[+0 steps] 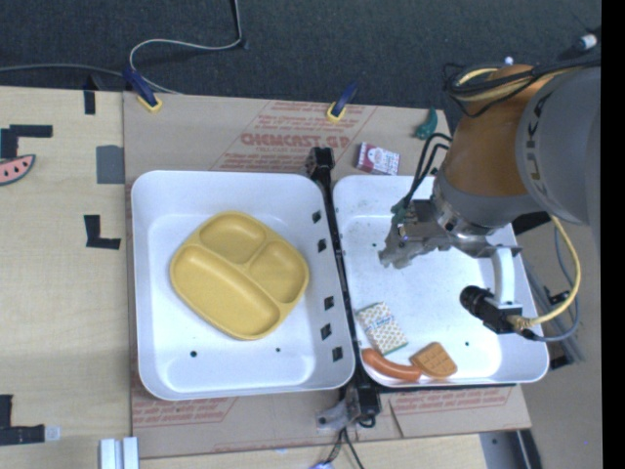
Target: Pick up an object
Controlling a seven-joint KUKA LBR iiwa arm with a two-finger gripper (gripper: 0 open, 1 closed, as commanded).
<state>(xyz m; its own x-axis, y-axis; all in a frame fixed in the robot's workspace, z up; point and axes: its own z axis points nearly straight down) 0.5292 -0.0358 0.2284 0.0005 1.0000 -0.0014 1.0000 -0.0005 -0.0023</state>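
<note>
The likeliest things to pick all lie toward the near rim of the right bin (508,364), below the gripper (402,247) as the camera sees it: a small patterned packet (383,327) closest to it, then a sausage-like toy (389,365) along the near wall and an orange cracker-shaped piece (436,361) just beside the sausage's end. The gripper hangs over the bare upper middle of that bin, well apart from all three, and from this angle I cannot tell how it is set, open or closed; nothing is visibly held. If I were guiding this, I would go for the packet, since it lies flat with clear floor around most of it, while the sausage hugs the bin wall and the cracker crowds it, so a descent there could jam against the rim or nudge both pieces. The gripper would need to travel toward the near edge, centre over the packet, and come down straight, straddling the packet's narrower side. A flat thin packet may slip out, so the descent should reach the floor before closing. Across the divider (330,262), to the far side of the gripper, the left bin (156,360) holds a yellow compartment tray (240,274), bulky and harder to grasp.
</note>
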